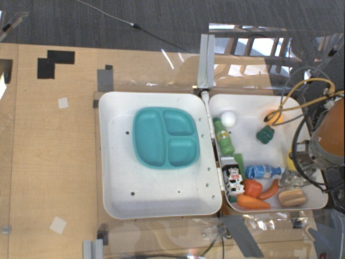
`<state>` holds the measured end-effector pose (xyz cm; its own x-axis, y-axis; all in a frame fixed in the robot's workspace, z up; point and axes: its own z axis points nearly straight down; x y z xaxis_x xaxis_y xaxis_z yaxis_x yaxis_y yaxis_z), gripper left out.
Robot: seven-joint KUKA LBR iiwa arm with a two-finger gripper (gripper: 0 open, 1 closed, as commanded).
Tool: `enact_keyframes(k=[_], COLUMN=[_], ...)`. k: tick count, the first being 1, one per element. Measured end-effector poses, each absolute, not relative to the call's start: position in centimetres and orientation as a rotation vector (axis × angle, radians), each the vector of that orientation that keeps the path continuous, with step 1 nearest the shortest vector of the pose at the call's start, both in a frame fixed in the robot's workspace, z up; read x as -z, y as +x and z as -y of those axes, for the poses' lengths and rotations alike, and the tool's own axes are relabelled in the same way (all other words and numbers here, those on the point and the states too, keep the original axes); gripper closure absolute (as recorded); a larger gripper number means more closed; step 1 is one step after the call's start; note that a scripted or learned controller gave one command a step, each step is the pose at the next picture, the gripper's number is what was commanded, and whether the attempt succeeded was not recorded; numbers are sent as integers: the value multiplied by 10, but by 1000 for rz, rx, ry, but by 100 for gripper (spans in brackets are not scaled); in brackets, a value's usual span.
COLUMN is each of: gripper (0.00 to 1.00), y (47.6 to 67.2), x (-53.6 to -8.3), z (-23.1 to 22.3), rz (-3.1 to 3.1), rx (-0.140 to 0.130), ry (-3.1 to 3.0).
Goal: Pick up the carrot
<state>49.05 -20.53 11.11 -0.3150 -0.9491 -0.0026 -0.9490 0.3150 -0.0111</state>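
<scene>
A grey KUKA arm with an orange band [330, 131] hangs at the right edge of the right-hand bin [245, 104], its gripper out of sight behind cables, so whether the fingers are open or shut cannot be told. The carrot [252, 202] lies untouched at the bin's near edge, touching a red pepper-like toy [252, 188] and just beside a cow-patterned carton [233, 179]. The task looks to be at its opening step: the approach. The next move calls for a descent toward the near edge and a grip that clears the crowding neighbours, among them a bread roll [291, 197] and a blue wrapper [263, 171]. The left bin [116, 198] holds a teal divided plate [165, 137]. Both bins sit on a pale wooden worktop [48, 161] before dark carpet [108, 9].
</scene>
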Motion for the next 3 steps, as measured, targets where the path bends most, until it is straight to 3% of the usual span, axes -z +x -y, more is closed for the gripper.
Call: enact_keyframes(k=[1,2,3], gripper=[100,100,100], y=[490,490,495], x=[-126,-233,-109], z=[205,206,163], rz=[-2443,-2047,-1718], rx=[9,16,41], ry=[-1963,-2374,-2620])
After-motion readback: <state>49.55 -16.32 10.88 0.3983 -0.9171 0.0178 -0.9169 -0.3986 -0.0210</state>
